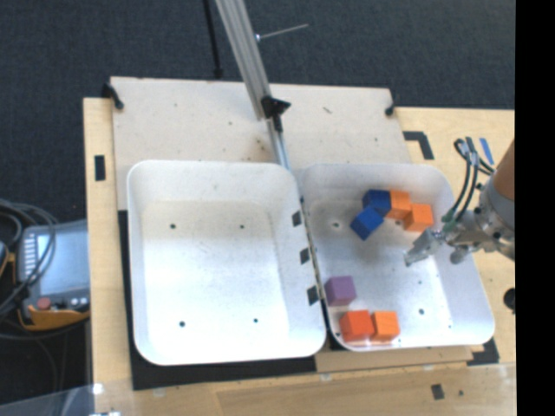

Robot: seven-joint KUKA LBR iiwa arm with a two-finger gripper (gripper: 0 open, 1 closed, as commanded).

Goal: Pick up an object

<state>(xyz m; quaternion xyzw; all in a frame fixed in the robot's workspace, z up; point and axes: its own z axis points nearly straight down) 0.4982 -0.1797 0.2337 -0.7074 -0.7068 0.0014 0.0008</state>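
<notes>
Blue, orange and purple blocks [382, 212] in the right bin [460, 319], arm [494, 198] alongside.

Arm [501, 180] cut off at right edge, monitor [43, 267] cropped left

A pale wooden counter [104, 232] carries a lighter board [191, 120] at its back. A slanted silver aluminium pole [243, 46] rises from that board toward the top edge. At the left edge sits a grey box with a screen [52, 263], perhaps a control pendant, beside dark cables [13, 224] on dark carpet [87, 24].
</notes>
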